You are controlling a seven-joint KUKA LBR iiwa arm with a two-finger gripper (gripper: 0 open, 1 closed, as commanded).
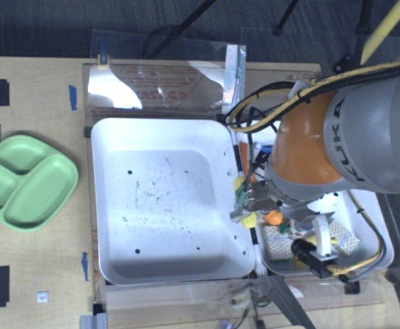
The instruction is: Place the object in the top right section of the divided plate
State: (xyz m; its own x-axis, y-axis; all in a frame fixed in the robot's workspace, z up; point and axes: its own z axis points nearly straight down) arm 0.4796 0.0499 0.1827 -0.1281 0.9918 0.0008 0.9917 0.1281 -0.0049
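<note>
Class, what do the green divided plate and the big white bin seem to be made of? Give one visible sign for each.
Green divided plate: probably moulded plastic, matte; uniform colour, soft rounded section ridges. Big white bin: likely plastic too, slightly glossy; rounded corners, scuffed floor with faint dark marks.

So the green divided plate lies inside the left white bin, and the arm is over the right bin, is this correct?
Not quite. The camera view shows the green plate on the wooden bench, outside and to the left of the left bin, not inside it. The rest holds: the arm is over the right bin.
</note>
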